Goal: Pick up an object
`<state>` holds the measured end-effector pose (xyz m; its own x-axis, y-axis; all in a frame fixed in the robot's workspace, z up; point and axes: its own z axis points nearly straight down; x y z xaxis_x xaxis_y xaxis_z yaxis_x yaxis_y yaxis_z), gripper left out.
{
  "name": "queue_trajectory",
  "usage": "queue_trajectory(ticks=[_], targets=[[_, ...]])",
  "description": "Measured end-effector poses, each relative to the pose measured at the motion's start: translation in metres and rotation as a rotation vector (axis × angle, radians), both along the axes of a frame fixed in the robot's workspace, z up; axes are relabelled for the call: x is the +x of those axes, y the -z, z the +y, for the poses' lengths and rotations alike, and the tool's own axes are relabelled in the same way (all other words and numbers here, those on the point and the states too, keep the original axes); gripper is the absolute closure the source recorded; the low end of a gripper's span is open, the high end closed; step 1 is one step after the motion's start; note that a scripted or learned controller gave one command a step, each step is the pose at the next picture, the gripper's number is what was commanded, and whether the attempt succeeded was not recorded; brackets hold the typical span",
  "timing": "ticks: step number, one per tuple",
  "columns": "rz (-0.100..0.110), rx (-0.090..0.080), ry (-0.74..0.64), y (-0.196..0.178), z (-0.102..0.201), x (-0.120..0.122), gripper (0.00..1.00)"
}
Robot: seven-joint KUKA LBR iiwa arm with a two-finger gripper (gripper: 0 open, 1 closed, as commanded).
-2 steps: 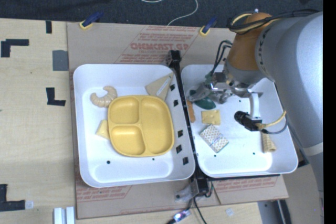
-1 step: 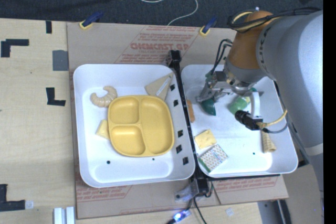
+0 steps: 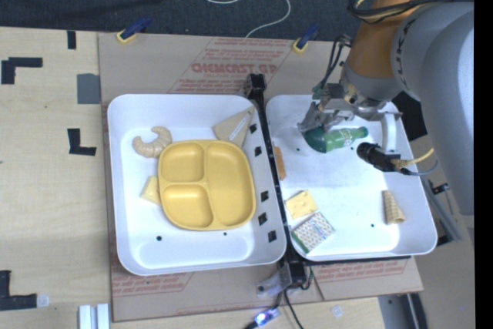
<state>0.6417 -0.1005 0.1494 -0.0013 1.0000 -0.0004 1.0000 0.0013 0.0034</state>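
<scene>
**Finding.** The two-finger gripper (image 3: 319, 122) stands low in the right-hand shallow white bin (image 3: 408, 243), directly over the green plastic bottle (image 3: 336, 139). The bottle lies on its side. Its darker rounded end is beneath the gripper and its paler end points toward the arm's side. Gripper and bottle look to be touching or very nearly so. From this slant I cannot tell whether the gripper is wide, narrow or closed on the bottle, so no hold is confirmed.

**Assessment.** The step in hand is judged to be the grasp of that bottle.

**Recommendations.**
- Take the bottle across its short width, centred on the thick part of the body. A smooth round bottle is likely to roll or slip out if pinched off-centre or near its taper.
- Seat the gripper low before closing.
- Lift straight up and slowly, and check that the bottle rises with it.

**Clearances.**
- The pale yellow square cracker (image 3: 300, 204) and the patterned square packet (image 3: 313, 229) lie well apart from the gripper, toward the camera.
- The tan waffle cone piece (image 3: 394, 206) lies well apart too, toward the camera and the arm's side.
- A small orange-brown piece (image 3: 280, 162) sits near the bin's dividing wall, on the gripper's side away from the arm.

None of these is judged to obstruct a vertical lift.
</scene>
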Motion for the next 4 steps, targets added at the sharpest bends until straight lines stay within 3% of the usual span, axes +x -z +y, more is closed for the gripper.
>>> queue_trajectory(ticks=[1,2,4], targets=[[0.0,0.001,-0.001,-0.051,0.011,-0.002,1.0],[0.002,0.001,-0.001,-0.077,0.011,-0.002,1.0],[0.009,0.001,-0.002,-0.063,0.087,-0.068,1.0]])
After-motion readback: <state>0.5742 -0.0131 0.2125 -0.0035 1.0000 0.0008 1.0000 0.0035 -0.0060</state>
